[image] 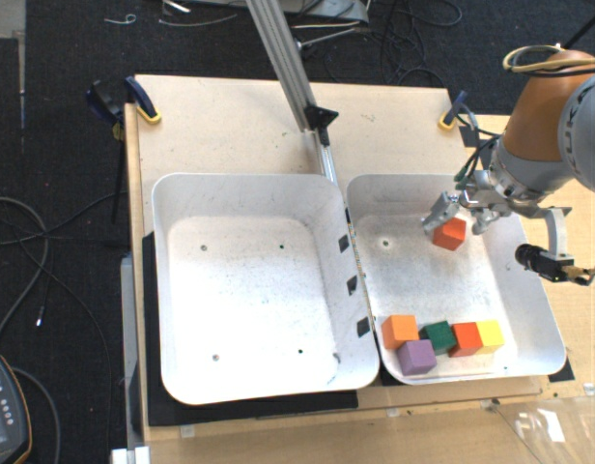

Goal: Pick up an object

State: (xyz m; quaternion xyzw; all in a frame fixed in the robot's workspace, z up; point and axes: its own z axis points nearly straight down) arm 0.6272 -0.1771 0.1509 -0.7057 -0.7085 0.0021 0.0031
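Visibly, pincer [461,218] grips unlabelled red-orange cube [450,234] above right bin [529,303].

Bench [249,129]: pale wood top. 2 white bins on it, side by side, touching at the inner rims: left bin [182,201], right bin [529,298]. Black mat [153,394] under left bin's near edge. Clamps at far corners: left [138,100], right [454,112].

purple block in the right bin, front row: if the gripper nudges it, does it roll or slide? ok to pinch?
The purple block looks like a flat-faced cube, so it would probably slide, not roll. It touches the orange block and green block, so a nudge likely shifts them too. It looks rigid, so a pinch should hold.
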